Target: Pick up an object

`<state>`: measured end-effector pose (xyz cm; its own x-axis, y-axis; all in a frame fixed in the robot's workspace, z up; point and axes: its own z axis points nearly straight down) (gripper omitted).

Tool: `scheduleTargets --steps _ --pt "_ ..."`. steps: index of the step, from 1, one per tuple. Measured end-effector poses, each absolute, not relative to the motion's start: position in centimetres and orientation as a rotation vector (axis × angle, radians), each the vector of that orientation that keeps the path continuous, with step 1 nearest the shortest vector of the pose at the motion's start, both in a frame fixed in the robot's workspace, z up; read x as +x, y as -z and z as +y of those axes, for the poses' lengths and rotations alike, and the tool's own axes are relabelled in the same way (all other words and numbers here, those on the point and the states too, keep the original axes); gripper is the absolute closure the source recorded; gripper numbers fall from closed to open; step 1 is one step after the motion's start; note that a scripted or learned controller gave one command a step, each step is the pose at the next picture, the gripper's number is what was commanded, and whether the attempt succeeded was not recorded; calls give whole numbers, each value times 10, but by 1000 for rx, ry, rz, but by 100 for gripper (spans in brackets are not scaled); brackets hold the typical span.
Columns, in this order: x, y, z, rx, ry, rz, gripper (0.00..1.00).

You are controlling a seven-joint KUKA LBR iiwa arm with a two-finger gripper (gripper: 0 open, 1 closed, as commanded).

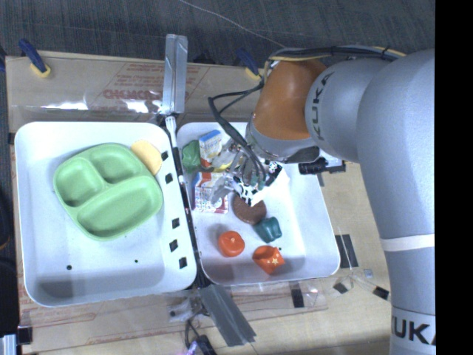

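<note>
Jaws cannot be made out beneath the grey arm's wrist, so their state is impossible to tell; the two-finger gripper [250,174] hangs low in the right white bin [318,220], over what may be a black-and-white patterned toy [249,194] lying against a brown round disc [248,210]. Nearby sit a teal plastic pepper [267,229] and an orange round fruit [231,243]. A green divided plate [108,188] lies in the left white bin [37,220].

Arm [369,124] bent low, wrist down

Two white bins [29,198], one green plate [107,191], perhaps eight small objects [230,243].
</note>
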<state>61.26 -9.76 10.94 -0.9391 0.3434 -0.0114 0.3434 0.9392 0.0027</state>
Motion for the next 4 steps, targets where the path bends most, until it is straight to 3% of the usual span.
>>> scheduleTargets --steps 1,2,3,4 --pt "591 -164 -185 243 4 3128 0" --pt "537 -118 -149 142 13 3091 0" --pt "558 -96 -97 11 0 3130 0" --pt "627 -93 -105 -201 1 3132 0"
